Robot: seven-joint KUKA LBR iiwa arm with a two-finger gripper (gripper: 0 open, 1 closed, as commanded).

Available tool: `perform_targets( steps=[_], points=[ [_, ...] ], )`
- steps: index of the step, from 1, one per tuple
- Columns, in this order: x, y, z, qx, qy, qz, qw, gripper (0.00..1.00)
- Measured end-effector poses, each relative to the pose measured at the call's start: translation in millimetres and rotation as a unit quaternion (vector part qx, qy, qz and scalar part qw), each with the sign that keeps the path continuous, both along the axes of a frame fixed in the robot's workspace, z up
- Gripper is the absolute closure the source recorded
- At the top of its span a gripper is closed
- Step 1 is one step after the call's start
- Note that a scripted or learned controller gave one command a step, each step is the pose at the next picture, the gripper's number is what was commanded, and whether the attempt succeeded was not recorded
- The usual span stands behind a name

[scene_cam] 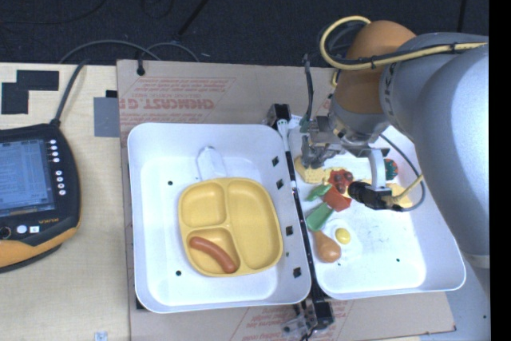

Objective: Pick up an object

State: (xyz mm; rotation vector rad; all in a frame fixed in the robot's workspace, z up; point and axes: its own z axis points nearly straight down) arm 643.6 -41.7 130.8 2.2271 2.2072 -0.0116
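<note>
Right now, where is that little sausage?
The sausage lies in the near compartment of the yellow divided plate, which sits in the left white bin, away from the toy food piled in the right bin.

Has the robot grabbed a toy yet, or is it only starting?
Only starting, it seems. Done: the arm has reached into the right bin, with its gripper low over the toy food pile at the bin's far end. In hand: nothing I can see. Left: grabbing one piece and lifting it. The sausage lies in the yellow tray.
</note>
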Motion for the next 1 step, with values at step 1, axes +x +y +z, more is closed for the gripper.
perform_targets(
  steps=[1],
  points=[
    [-0.2, -0.3, 9.4, 0.0004, 0.001, 0.0, 1.0, 1.0]
  ],
)
